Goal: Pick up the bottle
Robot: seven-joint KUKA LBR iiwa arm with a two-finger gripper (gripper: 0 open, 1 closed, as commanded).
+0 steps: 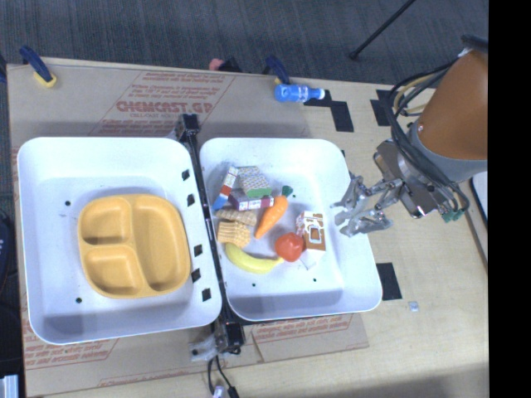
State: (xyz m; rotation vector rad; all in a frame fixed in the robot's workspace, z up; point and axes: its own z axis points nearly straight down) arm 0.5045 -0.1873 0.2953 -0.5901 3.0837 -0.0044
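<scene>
Cardboard covers the counter (pixel 274 123), whose far edge carries the small blue bottle (pixel 295 94) lying flat outside both bins, probably light, stiff and slippery, best pinched across its body by the released, empty tool (pixel 353 214).

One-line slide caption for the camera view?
Pincer hovers at right bin's edge beside toy food; yellow tray fills left bin.

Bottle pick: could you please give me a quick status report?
End effector over right bin's right rim, nothing between fingers. Bottle not identifiable in toy pile. Carrot, tomato, banana crowd the bin.
</scene>
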